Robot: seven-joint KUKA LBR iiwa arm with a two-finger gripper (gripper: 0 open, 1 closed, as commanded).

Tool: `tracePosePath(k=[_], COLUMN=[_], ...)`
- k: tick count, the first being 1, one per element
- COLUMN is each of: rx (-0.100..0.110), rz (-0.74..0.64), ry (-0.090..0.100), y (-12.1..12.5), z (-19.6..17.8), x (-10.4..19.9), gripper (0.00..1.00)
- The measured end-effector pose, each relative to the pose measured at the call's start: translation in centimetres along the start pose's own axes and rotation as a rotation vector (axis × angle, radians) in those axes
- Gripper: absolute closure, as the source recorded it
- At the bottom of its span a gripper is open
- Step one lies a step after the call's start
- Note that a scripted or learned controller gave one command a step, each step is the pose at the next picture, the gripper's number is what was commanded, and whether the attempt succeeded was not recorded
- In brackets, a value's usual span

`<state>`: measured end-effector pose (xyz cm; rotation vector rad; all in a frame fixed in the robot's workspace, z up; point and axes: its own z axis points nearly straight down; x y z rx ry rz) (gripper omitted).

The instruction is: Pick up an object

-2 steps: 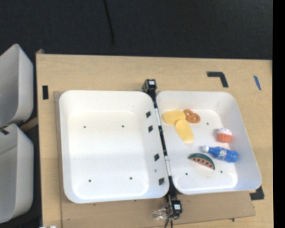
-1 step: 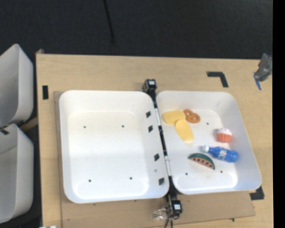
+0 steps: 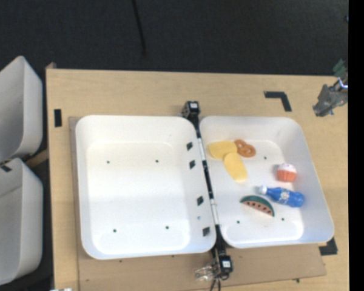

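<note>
Camera view looks down on a pale wooden bench (image 3: 170,90) set against a dark floor, with two white boxy shapes (image 3: 9,174) standing off its far side from the arm. The gripper (image 3: 330,99) sits at the bench's edge, small and partly cut off, hanging above bare wood beyond the corner of the nearer bin; whether it is open or closed cannot be told at this size, and nothing can be seen in it. A black L-shaped mark (image 3: 279,99) lies on the wood just beside it.

Two shallow white bins lie side by side, joined along a hinge strip with black clips. The right bin (image 3: 312,223), the one nearer the gripper, holds all the objects, and each lies apart from the gripper, lower in the frame. Closest to it is a small pink and orange cupcake-like toy (image 3: 286,173). Past that rest a blue bottle (image 3: 283,196) on its side and a watermelon slice (image 3: 258,205). Farther across the bin lie two yellow pieces (image 3: 229,158) touching each other, with an orange pretzel-shaped piece (image 3: 244,148) against them. The left bin (image 3: 85,156) lies well away from the gripper, beyond the hinge.
</note>
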<state>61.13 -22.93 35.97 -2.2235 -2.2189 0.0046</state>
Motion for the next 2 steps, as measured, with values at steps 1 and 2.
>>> tracePosePath(k=[1,2], rx=[-0.009,-0.024], rz=[-0.004,-0.006], ry=[-0.003,-0.008], y=[5.6,7.7], z=[-1.5,-20.3], x=[0.0,0.1], gripper=[1.00,1.00])
